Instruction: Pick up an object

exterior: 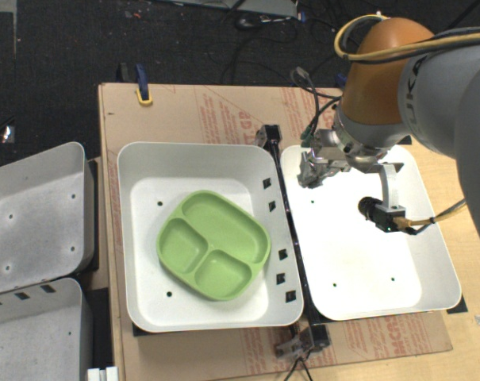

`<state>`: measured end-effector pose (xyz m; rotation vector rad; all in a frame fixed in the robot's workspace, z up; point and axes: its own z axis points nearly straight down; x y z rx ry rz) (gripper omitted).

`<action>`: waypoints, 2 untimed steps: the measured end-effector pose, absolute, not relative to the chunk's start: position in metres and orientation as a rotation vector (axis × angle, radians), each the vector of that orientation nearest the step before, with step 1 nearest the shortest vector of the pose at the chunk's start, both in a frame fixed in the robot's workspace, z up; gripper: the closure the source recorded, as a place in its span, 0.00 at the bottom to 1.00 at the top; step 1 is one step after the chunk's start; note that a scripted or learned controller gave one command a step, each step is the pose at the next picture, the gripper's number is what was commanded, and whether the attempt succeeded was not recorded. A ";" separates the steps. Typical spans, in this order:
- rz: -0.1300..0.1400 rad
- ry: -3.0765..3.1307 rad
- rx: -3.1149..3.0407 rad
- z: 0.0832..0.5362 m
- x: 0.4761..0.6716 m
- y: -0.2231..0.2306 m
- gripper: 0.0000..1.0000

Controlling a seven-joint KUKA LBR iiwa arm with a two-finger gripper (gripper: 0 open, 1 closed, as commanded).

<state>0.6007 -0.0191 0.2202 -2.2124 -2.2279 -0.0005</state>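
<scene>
**Green plate waits in the left bin while the arm hangs over the right one**

A light green plate (213, 246) with three compartments lies flat on the floor of the left bin (136, 173), a little toward the near side and turned at a slant to the bin walls. Nothing else lies beside it. The right bin (430, 284) sits just next to it, the two sharing a dark divider between them.

The arm (398, 62) reaches in from the right and ends above the far left part of the right bin, near the divider. The gripper (312, 171) hangs there, well apart from the plate. From this high slanted view its tip is a small grey cluster, and I cannot tell how far it is spread. Nothing visible is held in it.

The plate looks like moulded plastic: probably light, stiff and fairly slick, not fragile. Its broad flat body offers nothing to pinch from above. The best hold is likely the raised outer rim, or one of the ridges that divide the compartments, with one finger on each side of the thin wall. A hold at the rim would let the plate tilt as it lifts, so a ridge nearer the middle seems steadier. The smooth surface could slip out of a shallow pinch.
</scene>
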 end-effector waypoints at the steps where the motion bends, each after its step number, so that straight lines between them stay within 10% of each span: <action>1: 0.001 -2.229 -2.210 0.217 0.593 0.042 1.00; 2: -0.003 -2.231 -2.211 0.234 0.585 0.096 1.00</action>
